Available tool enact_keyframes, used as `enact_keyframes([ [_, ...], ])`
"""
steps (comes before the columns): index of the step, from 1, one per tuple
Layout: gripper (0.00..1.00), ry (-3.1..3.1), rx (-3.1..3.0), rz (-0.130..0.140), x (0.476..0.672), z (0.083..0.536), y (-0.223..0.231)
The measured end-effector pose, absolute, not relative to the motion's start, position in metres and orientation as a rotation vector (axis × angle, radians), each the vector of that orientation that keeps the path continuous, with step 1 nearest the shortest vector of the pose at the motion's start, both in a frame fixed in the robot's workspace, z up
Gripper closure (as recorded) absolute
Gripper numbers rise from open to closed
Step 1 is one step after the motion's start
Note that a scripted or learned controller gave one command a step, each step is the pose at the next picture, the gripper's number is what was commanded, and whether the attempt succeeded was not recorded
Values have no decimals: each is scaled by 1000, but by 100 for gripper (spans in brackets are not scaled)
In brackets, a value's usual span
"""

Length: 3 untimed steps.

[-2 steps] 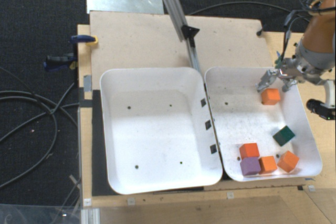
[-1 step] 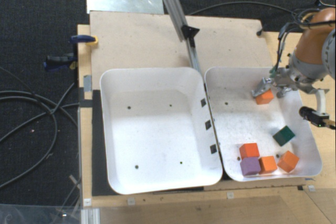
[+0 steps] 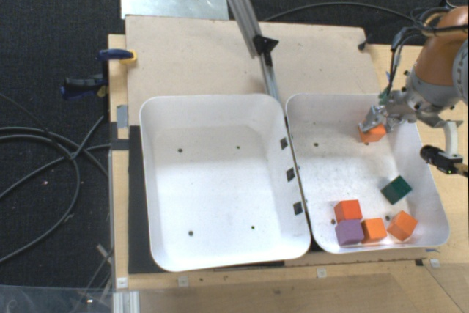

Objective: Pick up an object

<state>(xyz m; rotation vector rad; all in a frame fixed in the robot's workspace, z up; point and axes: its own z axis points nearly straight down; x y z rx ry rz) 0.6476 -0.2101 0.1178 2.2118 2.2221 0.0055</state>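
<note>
Orange block (image 3: 372, 133) sits at the jaws (image 3: 378, 120), toward 1 o'clock in the right bin (image 3: 322, 157); jaw state cannot be told.

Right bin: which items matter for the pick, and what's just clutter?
In play:
- gripper
- orange block at its tips
- right bin

Lying about:
- green block
- red block
- purple block
- two more orange blocks
- left bin
- clamp

No text, label or number can be read — not on anything here.
</note>
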Motion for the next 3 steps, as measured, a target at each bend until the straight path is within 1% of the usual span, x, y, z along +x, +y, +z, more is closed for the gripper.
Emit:
enact_keyframes([
  [1,100,2236,2211,4,646,122,-131],
  [2,100,2236,2225,-14,689,124,-161],
  [3,100,2234,2208,9,636,195,-73],
])
